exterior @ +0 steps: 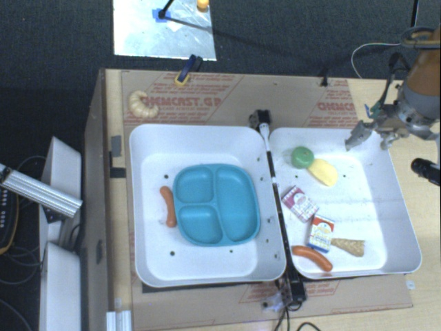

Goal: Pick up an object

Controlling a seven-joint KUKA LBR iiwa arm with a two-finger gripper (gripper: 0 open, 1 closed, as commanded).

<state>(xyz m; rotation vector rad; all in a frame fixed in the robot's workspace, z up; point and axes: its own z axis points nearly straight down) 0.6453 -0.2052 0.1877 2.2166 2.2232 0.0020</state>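
Note:
The right bin (400, 219) holds a green ball (302, 157), a yellow lemon-shaped piece (324, 173), a red and white packet (300, 203), a small box (321, 233), a tan wedge (349, 247) and an orange sausage (311, 257). My gripper (371, 136) hangs over that bin's far right corner, to the right of the green ball and apart from it. Its fingers are spread open, with nothing between them.
The left bin (148, 185) holds a blue divided plate (215, 204) with an orange sausage (167, 205) beside it. A pale peanut-shaped item (143, 103) and a blue and yellow clip (187, 69) lie on the cardboard behind the bins. A cable loops near the wrist (420, 81).

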